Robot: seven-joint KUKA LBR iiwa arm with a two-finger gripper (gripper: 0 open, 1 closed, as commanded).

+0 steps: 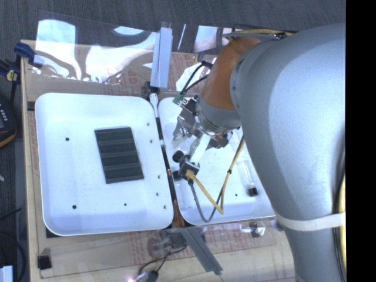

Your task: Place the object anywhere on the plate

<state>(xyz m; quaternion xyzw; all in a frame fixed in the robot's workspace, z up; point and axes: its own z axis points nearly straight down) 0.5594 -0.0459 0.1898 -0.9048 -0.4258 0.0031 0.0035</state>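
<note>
Grey arm (294, 116) fills the near right, the bulkiest thing seen. It comes in from well right of the plate and bends down and leftward. Orange band (226, 75) sits above the wrist, up and to the right of the plate. The wrist slants down toward the plate's side of the right-hand bin.

Tabletop (94, 251): brownish surface, showing as a strip below and above the plate's bin.

Left bin (59, 116): white, shallow, rounded corners, surrounds the plate on all sides.

Right bin (235, 207): white, just right of the plate's bin, the two rims touching along a dark seam. Much of it is hidden under the arm.

Plate (119, 154): dark, ribbed rectangle, lying flat, slightly tilted from square, near the middle of the left bin.

End effector (183, 135): low over the right bin's left part, right of the plate, close to the seam. Open or closed cannot be told from this angle, and nothing is seen held.

Small object (251, 187): pale with a black end, on the right bin's floor, well right of the plate, hard against the arm's outline. Too small to identify.
</note>
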